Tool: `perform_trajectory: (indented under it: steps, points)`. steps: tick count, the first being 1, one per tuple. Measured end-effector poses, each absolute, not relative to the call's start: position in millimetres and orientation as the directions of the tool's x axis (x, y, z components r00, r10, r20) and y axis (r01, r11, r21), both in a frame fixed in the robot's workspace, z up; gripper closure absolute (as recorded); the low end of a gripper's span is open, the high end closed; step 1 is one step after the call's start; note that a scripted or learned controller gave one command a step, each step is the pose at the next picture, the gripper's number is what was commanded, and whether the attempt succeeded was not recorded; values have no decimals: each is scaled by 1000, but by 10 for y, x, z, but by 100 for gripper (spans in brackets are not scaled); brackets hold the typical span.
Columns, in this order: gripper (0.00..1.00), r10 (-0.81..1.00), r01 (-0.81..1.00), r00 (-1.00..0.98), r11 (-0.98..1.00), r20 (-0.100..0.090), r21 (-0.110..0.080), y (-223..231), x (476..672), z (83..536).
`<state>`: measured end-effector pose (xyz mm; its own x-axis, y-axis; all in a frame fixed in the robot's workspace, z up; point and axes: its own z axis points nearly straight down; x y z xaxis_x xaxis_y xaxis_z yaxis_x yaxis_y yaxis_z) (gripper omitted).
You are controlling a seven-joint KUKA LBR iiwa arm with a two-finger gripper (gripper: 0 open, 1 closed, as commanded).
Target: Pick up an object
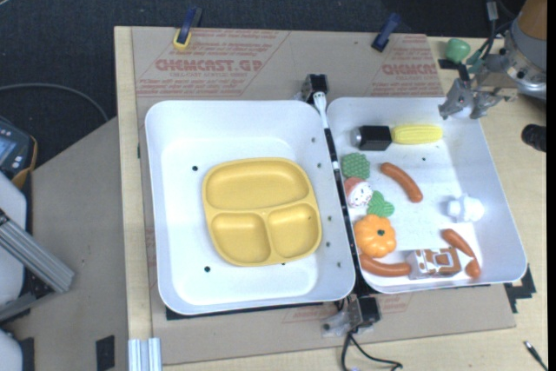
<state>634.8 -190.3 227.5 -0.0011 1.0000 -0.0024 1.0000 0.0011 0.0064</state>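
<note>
Claw first: the gripper point(466, 102) hangs at the far right corner of the right bin point(486, 178), about one o'clock from that bin's middle; its two fingers look spread a little, with nothing between them, so it is open and holds no toy; the grey arm with its orange band comes in from three o'clock.

No toy has been picked yet; the toys all lie in the right bin. The nearest one is the yellow corn cob point(417, 134), just at seven o'clock from the claw; a black block point(374, 137) sits beside the corn at nine o'clock; a sausage point(401, 182) lies near the middle; a green leafy piece point(354, 165) and a small red and white toy point(358, 193) lie along the bin's left wall; an orange pumpkin point(375, 235) sits at seven o'clock, with another sausage point(383, 268) under it; a small white lump point(463, 208) lies at four o'clock. The left bin point(174, 187) has a yellow divided plate point(260, 210) in it.

What could go wrong, I think: the claw is right over the bin's edge, so going straight down could bump the wall; the corn is round and smooth, so it may roll or slip out; the toys at seven o'clock are packed close, so the claw could push them or grab two.
</note>
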Motion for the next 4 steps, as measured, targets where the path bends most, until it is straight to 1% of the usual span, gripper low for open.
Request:
perform_trajectory:
  steps: [1, 2, 3, 4]
  points:
    - [100, 1000, 1000, -4, 4, 2, -2, -1467, 6130, 2370]
    - [100, 1000, 1000, -5, 5, 2, -3, -905, 5988, 2351]
    - [100, 1000, 1000, -3, 3, 2, -4, -536, 5730, 2344]
    - [100, 1000, 1000, -5, 5, 3, -5, -86, 5512, 2209]
